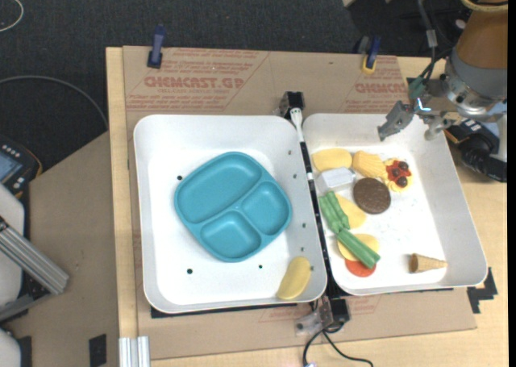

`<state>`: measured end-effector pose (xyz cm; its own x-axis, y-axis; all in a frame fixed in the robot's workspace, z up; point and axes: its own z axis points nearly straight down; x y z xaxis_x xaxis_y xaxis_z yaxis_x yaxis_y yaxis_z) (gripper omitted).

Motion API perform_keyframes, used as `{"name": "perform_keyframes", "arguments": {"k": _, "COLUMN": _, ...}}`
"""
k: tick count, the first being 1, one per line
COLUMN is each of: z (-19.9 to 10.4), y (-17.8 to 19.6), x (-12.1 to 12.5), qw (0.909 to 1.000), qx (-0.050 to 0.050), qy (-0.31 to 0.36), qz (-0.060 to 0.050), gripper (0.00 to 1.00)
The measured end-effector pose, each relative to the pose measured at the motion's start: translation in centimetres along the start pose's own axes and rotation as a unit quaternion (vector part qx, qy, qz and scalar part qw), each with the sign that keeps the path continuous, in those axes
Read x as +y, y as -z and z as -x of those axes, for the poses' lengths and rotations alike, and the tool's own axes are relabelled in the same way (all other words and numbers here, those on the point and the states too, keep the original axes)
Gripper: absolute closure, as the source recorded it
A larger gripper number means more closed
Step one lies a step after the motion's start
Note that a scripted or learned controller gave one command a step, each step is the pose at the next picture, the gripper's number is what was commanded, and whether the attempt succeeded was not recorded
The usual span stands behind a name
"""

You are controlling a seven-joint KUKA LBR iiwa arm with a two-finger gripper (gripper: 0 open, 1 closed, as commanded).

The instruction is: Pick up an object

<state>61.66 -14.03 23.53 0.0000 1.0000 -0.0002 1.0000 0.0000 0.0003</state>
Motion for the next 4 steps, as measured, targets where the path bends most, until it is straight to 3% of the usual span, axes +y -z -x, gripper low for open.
{"name": "perform_keyframes", "arguments": {"k": 1, "z": -2.7, "y": -12.2, "x": -0.1, "qw": 1.0000, "qx": -0.001, "qy": 0.000, "qz": 0.006, "gripper": 0.00}}
{"name": "perform_keyframes", "arguments": {"k": 2, "z": -3.9, "y": -13.5, "x": -2.3, "qw": 0.9999, "qx": -0.002, "qy": 0.000, "qz": 0.012, "gripper": 0.00}}
{"name": "perform_keyframes", "arguments": {"k": 3, "z": -2.1, "y": -13.9, "x": -4.5, "qw": 0.9999, "qx": 0.001, "qy": 0.000, "qz": 0.017, "gripper": 0.00}}
{"name": "perform_keyframes", "arguments": {"k": 4, "z": -2.2, "y": -12.5, "x": -4.2, "qw": 0.9998, "qx": 0.000, "qy": 0.001, "qz": 0.020, "gripper": 1.00}}
